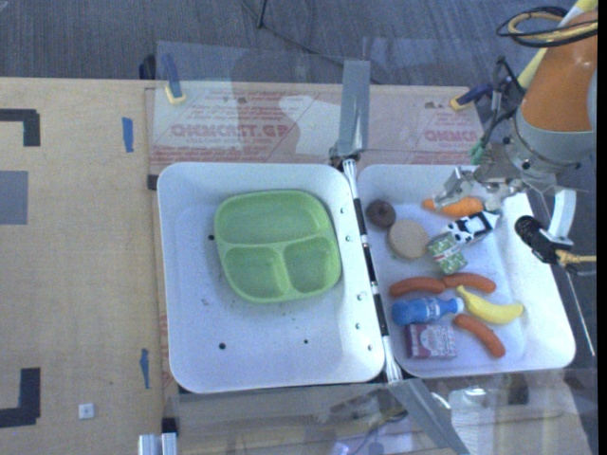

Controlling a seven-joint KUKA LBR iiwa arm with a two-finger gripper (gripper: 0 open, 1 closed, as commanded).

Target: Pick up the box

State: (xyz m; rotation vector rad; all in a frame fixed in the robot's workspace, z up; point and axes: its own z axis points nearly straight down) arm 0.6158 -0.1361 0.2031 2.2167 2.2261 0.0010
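- Two shallow white bins are seen side by side on the desk (76, 254); the left bin (190, 349) takes up the middle of the frame and the right bin (550, 335) the right part.
- A green divided plate (277, 245) is seen lying flat in the left bin, toward its upper middle.
- The box (432, 340), a small reddish-purple carton, is found lying flat at the lower edge of the right bin, just below a blue bottle (424, 309) that lies on its side.
- A banana (491, 306) and an orange sausage-shaped piece (479, 336) are placed to the right of the box; two red sausages (442, 283) are laid above the bottle.
- A dark round piece (380, 213) and a tan round piece (409, 239) are set in the upper left part of the right bin, with a small green packet (446, 249) just beside them.
- The gripper (482, 186) is seen at the upper right of the frame, over the top of the right bin, close above a carrot (457, 206) and a black-and-white toy (471, 226); whether its fingers are apart or together cannot be told.
- The gripper is kept well apart from the box, which lies untouched.
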